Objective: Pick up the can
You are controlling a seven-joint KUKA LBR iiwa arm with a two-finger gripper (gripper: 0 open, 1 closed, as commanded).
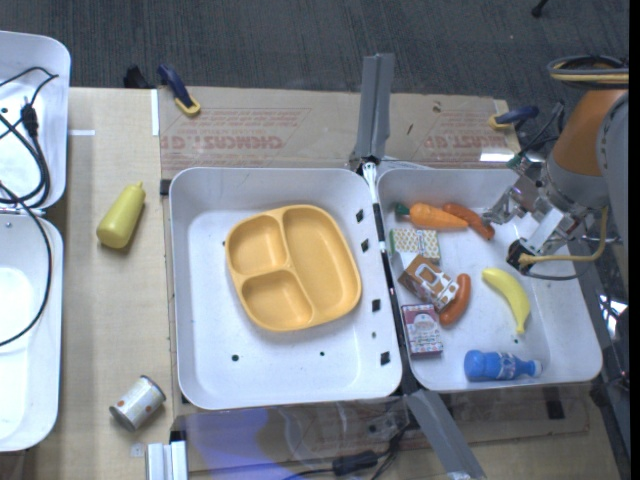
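Can point(137, 402) is lying tipped on the desk point(120, 308) beyond the left bin's point(190, 298) near corner, well apart from the claw point(535, 230), state indiscernible, so the arm should be crossing both bins first.

The robot arm point(600, 138) is big, round and grey. It has a wide orange band point(578, 138) near its end. Past the band, the end part point(535, 218) is made of silver metal bits with some white and black pieces. A thin black cable point(560, 255) loops out from it and curls back.
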